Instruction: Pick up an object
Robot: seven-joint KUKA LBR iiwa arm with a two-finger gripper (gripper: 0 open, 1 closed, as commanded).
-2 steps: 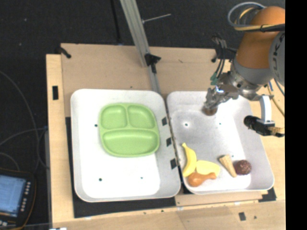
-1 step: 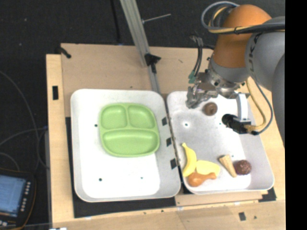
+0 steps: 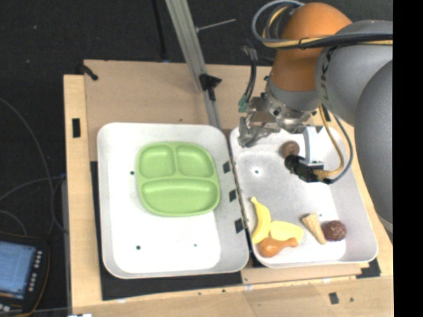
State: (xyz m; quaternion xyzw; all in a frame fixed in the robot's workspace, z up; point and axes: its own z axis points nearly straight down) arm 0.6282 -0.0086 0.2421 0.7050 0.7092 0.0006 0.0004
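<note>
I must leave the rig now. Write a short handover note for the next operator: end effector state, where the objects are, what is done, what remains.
End effector: low over the far left corner of the right bin; no object seen in it.
Right bin, near edge: banana, orange piece, cone, dark brown ball. A small brown object lies near the far end, beside the wrist.
Left bin: green divided plate.
Done: nothing picked yet.
Left: grasp one object and lift it.

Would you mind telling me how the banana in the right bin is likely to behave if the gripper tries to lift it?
The banana looks like glossy toy plastic, so probably light, stiff and slippery. Its curve may make it pivot. It touches the yellow piece, which might shift too.
</note>
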